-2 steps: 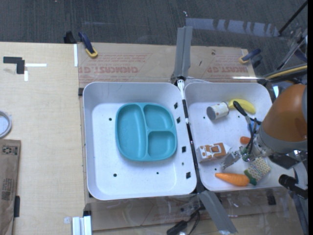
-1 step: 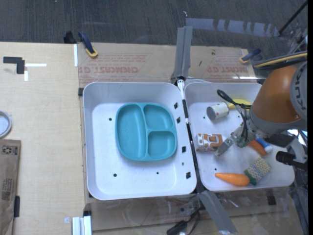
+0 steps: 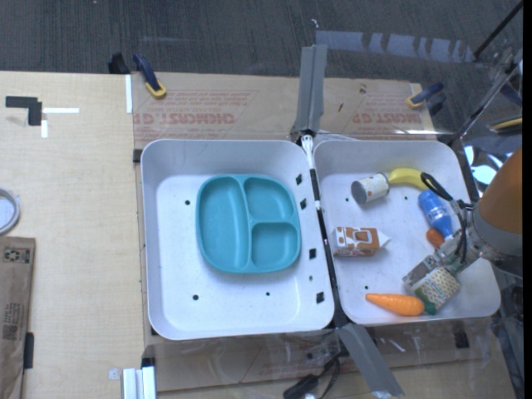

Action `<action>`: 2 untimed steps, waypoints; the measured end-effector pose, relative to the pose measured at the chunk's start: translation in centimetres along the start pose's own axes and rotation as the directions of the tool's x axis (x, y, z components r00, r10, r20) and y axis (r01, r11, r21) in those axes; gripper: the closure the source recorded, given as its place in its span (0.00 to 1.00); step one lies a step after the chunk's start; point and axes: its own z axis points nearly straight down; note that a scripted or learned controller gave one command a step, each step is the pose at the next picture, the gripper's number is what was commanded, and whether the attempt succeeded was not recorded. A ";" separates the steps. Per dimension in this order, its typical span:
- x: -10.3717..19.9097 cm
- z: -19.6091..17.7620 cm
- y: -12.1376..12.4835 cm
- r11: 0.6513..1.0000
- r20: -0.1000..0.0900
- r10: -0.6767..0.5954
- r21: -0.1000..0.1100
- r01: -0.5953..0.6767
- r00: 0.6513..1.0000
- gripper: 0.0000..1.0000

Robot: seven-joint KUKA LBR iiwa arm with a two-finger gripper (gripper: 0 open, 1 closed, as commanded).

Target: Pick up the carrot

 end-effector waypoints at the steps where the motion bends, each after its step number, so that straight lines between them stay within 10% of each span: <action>1: 5.2 -2.8 2.6 0.989 0.001 -0.150 0.000 0.150 0.989 0.00; 2: 1.7 0.0 0.5 0.947 0.001 -0.320 -0.001 0.320 0.947 0.00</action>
